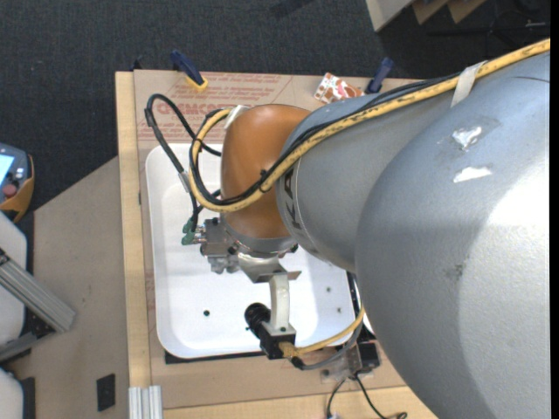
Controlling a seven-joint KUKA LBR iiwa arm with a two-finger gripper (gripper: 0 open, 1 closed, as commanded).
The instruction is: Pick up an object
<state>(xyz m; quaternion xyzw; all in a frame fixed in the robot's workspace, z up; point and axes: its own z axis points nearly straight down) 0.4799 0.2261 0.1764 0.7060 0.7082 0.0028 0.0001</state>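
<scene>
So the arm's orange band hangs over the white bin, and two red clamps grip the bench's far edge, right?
The clamps are blue, not red; the camera view shows it. The orange band does hang over the white bin, and the two clamps grip the far edge of the bench.

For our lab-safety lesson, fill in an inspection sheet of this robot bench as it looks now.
Surface: white bin on a wooden bench, much of it under the arm.
Job's things: nothing seen, bar a dark speck too small to identify.
Clutter: red-and-white packet on the bench's far edge.
Gripper: over the bin; state unclear.
Cables: yellow cable and black cable loop beside the orange band.
Surroundings: blue clamps; dark floor.
</scene>
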